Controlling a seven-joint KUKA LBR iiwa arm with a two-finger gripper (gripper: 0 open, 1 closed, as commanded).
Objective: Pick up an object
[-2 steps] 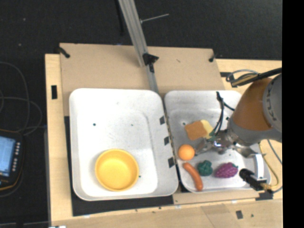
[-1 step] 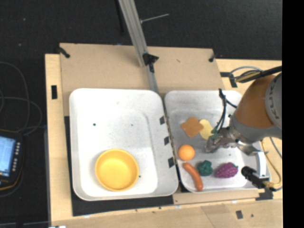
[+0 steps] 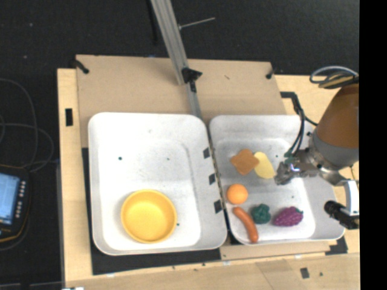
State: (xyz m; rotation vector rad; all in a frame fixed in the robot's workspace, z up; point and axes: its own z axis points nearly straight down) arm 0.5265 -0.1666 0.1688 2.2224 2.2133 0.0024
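The claw (image 3: 285, 174) hangs low in the right bin (image 3: 290, 128), just at three o'clock of the pale yellow piece (image 3: 263, 165), grip unreadable from here, so I'd judge it mid-approach, needing to settle over it.

Grey metal pole (image 3: 172, 35) slants in from 12 o'clock over tan board (image 3: 133, 89). Handheld screen unit (image 3: 11, 201) with cables at 9 o'clock, on dark floor.
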